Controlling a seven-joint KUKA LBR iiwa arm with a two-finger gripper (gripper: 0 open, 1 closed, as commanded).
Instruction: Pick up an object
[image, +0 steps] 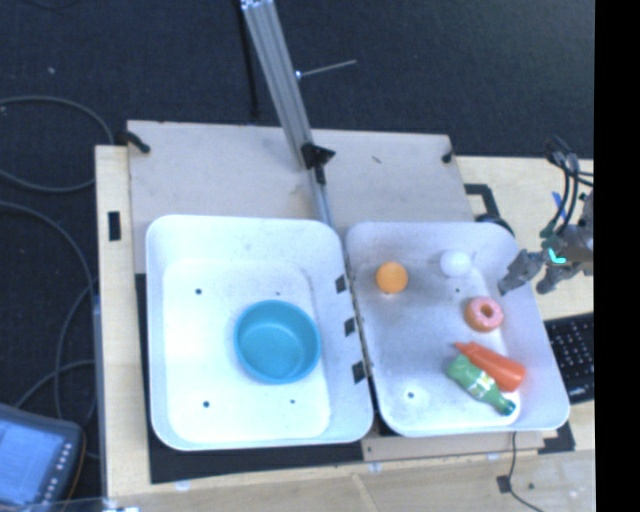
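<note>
The gripper (535, 275) is seen at the right bin's (420, 250) right rim, with its two dark fingers (517, 272) spread apart and nothing held between them. Inside that bin, a pink ring (484, 314) is found just beside the fingers, an orange ball (391, 278) and a white ball (456, 263) near the far wall, and a carrot (492, 364) touching a green bottle (480, 385). A blue bowl (277, 341) is set in the left bin (190, 250).

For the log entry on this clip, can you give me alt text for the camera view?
The gripper hovers at the right bin's right edge, holding nothing. That bin holds an orange ball, white ball, pink ring, carrot and green bottle; the left bin holds a blue bowl.
</note>
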